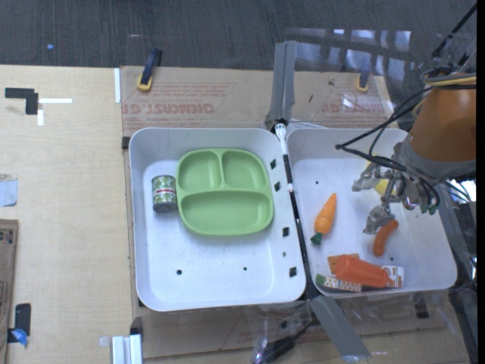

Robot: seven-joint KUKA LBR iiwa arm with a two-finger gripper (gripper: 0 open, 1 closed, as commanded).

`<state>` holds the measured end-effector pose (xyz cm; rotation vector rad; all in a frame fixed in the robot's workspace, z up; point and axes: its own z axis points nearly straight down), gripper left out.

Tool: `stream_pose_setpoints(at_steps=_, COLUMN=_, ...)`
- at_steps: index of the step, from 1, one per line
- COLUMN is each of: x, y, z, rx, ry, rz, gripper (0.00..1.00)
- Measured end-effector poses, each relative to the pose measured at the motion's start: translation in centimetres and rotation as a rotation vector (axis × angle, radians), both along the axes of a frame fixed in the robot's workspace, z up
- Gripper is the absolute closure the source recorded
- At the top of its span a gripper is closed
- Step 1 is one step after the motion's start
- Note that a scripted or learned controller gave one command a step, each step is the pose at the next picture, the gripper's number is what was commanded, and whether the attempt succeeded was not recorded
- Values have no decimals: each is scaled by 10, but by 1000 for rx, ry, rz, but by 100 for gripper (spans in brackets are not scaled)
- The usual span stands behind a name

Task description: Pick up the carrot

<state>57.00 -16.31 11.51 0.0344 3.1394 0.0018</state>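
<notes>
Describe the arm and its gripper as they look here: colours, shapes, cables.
The arm shows a broad, rounded orange band above a grey wrist section. Thin black cables loop off it to the left and up past the bench's far right corner. The gripper is a small cluster of grey metal parts, with a yellow piece among them and dark wires trailing at its right side.

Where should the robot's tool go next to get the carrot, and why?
Probably a short move toward the left bin. The tool hangs over the right bin near the sausage, while the carrot lies apart on the bin floor, closer to the divider, untouched.
</notes>
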Motion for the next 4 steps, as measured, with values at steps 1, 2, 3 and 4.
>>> stream_pose_setpoints(at_steps=1, x=60, y=59, z=-26, rx=0, ry=1, rz=-169, gripper=0)
stream_pose_setpoints(at_steps=2, x=14, y=70, z=-26, rx=0, ry=2, rz=92, gripper=0)
stream_pose_setpoints(at_steps=3, x=16, y=68, z=-20, rx=-2, ry=1, rz=88, gripper=100)
stream_pose_setpoints(at_steps=4, x=-15, y=135, z=74, rx=-1, ry=2, rz=-169, gripper=100)
